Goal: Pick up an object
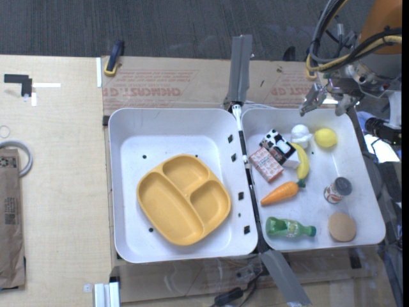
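Observation:
The right bin [370,190] holds several small objects: a yellow lemon [325,137], a white figure [300,133], a banana [302,161], a black-and-white toy [278,142], a pink box [266,164], a carrot [280,193], a green bottle [289,228], a small can [336,190] and a tan round disc [342,226]. My gripper [323,107] hangs over the bin's far rim, just above the lemon and the white figure. Its fingers are spread open with nothing between them.
The left bin [128,146] holds a yellow divided plate [184,198]. A grey divider post [239,69] stands between the bins at the back. Cables [332,18] loop above the wrist. A brown paper bag [9,216] lies at the far left.

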`<move>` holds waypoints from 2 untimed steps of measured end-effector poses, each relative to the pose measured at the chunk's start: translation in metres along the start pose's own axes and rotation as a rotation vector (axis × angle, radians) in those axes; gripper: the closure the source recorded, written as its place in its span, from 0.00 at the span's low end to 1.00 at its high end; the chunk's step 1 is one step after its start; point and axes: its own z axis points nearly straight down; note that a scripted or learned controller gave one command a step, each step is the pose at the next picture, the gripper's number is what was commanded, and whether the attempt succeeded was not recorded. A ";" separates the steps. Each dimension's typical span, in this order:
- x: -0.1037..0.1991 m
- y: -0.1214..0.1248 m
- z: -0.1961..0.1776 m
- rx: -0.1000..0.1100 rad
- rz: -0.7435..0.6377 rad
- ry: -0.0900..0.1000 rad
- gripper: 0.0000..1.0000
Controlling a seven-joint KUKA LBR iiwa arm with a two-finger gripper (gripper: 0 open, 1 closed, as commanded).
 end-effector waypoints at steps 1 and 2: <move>-0.007 -0.071 0.081 0.002 0.087 0.000 0.00; -0.007 -0.070 0.083 0.000 0.055 0.000 0.00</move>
